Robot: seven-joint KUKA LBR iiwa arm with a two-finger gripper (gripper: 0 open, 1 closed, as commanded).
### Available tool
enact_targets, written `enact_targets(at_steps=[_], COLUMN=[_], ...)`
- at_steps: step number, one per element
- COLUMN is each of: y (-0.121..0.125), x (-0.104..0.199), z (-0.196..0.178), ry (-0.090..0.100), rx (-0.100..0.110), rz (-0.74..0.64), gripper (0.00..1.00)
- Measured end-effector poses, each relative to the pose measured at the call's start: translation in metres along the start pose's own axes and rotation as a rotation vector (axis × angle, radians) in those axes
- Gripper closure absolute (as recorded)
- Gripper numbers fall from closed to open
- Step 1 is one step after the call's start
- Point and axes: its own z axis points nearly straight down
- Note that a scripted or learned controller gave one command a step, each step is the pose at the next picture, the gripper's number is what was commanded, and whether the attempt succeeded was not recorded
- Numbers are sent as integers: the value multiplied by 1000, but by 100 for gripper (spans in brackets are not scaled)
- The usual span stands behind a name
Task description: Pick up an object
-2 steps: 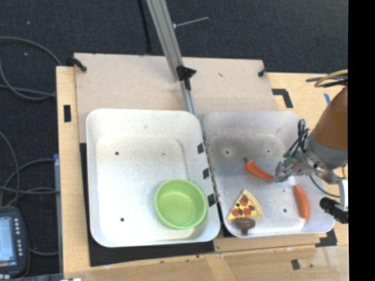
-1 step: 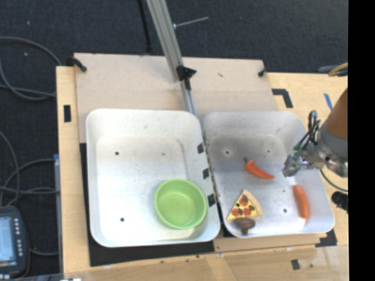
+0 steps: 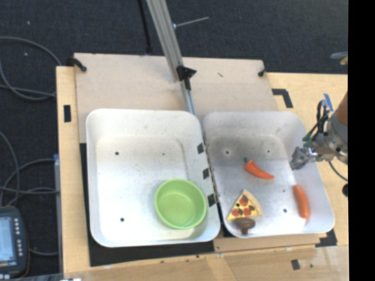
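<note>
A: Where is the gripper (image 3: 300,157)?

B: At the right edge of the right bin (image 3: 275,124), coming in from the right side. It sits over the bin's right wall, above the bin floor's upper right part.

A: Is it open or closed?

B: I cannot tell. It is small and blurred here, and nothing is visibly caught in it.

A: What lies in that bin?

B: Three things. A small orange pepper (image 3: 258,169) with a green stem lies near the middle, left of the gripper and apart from it. A plain orange carrot (image 3: 302,201) lies along the right wall, below the gripper, also apart from it. A toy pizza slice (image 3: 244,208) rests near the front left corner, with a dark lump at its lower tip.

A: And the left bin (image 3: 117,133)?

B: It holds a green bowl (image 3: 180,202), upright, in its front right corner, close to the divide between the bins.

A: Anything else?

B: A metal rail (image 3: 167,31) runs slantwise from the top down to the bins' back edge.
</note>
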Motion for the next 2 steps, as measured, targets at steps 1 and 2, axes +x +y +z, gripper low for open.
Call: enact_targets(at_steps=[1, 2], y=[2, 24], x=[-1, 44], z=[-54, -61], ry=[-1, 3], rx=[-1, 4], rz=[0, -5], gripper=[100, 100])
